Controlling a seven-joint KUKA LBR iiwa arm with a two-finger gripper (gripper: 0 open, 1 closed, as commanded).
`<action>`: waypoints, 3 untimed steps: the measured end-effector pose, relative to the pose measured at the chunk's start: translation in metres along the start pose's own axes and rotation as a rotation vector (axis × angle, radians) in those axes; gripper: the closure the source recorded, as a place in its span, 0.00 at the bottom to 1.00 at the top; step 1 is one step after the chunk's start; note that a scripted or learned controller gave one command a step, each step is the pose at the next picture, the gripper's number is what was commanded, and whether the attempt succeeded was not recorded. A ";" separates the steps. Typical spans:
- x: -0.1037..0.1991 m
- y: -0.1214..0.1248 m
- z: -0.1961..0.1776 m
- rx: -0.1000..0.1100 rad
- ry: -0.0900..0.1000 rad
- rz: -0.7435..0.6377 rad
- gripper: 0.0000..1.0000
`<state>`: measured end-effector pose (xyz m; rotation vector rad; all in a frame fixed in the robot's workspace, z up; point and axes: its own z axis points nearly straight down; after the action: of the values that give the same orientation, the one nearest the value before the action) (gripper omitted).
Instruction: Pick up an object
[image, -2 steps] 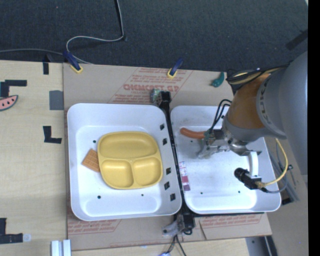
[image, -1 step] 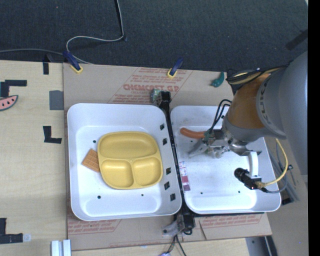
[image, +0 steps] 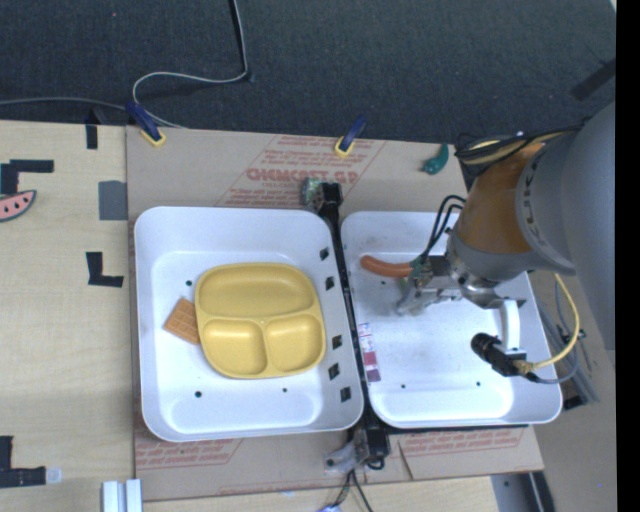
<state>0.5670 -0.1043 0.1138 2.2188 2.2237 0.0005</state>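
Two shallow white bins sit side by side on a sheet of brown cardboard (image: 290, 170), which you can take as the base under everything. Use the left bin (image: 160, 400) as your landmark. Its neighbour, the right bin (image: 440, 395), touches it along a dark seam studded with small black clips.

Next in size is the arm (image: 520, 215), grey with an orange band, which you see reaching in from beyond the far side of the right bin, well away from the left bin. It hangs over the upper part of the right bin.

Inside the left bin, near its middle, lies a yellow divided plate (image: 260, 318) with one wide section and two smaller ones. A tan waffle-patterned piece (image: 182, 320) pokes out from under the plate's edge on the side farthest from the right bin.

The gripper (image: 415, 295) is low in the right bin, just past the seam from the left bin. You cannot tell from this angle whether its fingers are parted or closed.

An orange sausage-shaped object (image: 383, 266) lies in the right bin, just beside the gripper on the side toward the left bin, close to the seam. Whether it touches the gripper is unclear.
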 end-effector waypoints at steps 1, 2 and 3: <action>0.000 0.000 0.000 0.000 0.000 0.000 0.00; 0.011 0.022 0.028 0.001 0.001 0.001 0.00; 0.011 0.022 0.019 -0.003 -0.001 0.001 1.00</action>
<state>0.5892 -0.0935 0.0953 2.2177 2.2209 0.0023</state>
